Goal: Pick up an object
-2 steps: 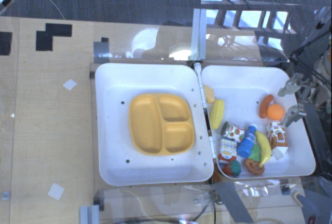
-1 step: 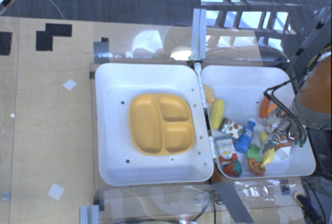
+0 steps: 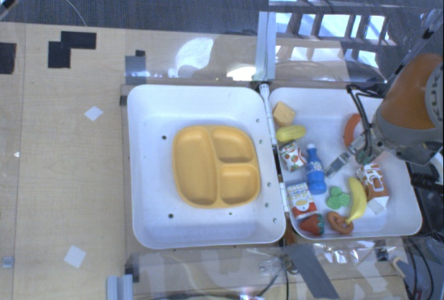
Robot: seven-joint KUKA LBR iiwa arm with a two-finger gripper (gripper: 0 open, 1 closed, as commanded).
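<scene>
Strawberry [image 3: 313, 224] and banana [image 3: 357, 198] sit at the near edge of my right bin [image 3: 402, 226]. My pincer [image 3: 338, 164] is low over that bin, just beside the blue bottle [image 3: 316, 171]; can't tell if it's open or closed. Nothing visibly gripped, so pick not done: grasp and lift remain. Left bin [image 3: 149, 153] holds 1 yellow tray [image 3: 215, 165].
</scene>
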